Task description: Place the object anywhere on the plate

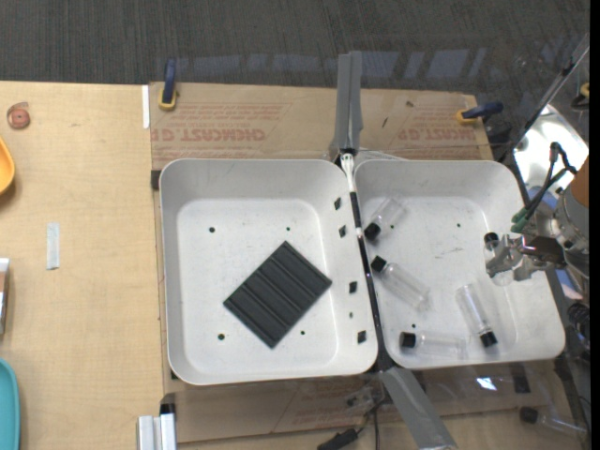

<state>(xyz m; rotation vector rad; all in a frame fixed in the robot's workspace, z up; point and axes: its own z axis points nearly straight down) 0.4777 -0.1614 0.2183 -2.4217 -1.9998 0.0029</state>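
Two shallow white bins side by side on the bench (84, 326), over a sheet of brown cardboard (253, 125). On the cardboard, red print, upside down from this view: "CHEMCAST" legible, the smaller lines beneath too fine to read. A yellow-and-blue clamp (169, 92) at the sheet's far left corner, another (478, 112) at the far right.

In the left bin (178, 251), a dark ribbed plate (278, 293), lying flat and turned diagonally, near the middle of the floor, nothing on it.

In the right bin (441, 181), clear vials with black caps, all apart from the plate: one (386, 217) near the dividing wall at the far side, one (401, 283) below it, one (439, 344) along the near wall, one (473, 309) toward the near right corner. A fifth vial (497, 259), cap upward, at the right wall, touching or just beside the gripper (514, 251).

Gripper low over the right bin's right edge, arm coming in from the right. Impossible to tell whether clenched, released, or grasping that fifth vial.
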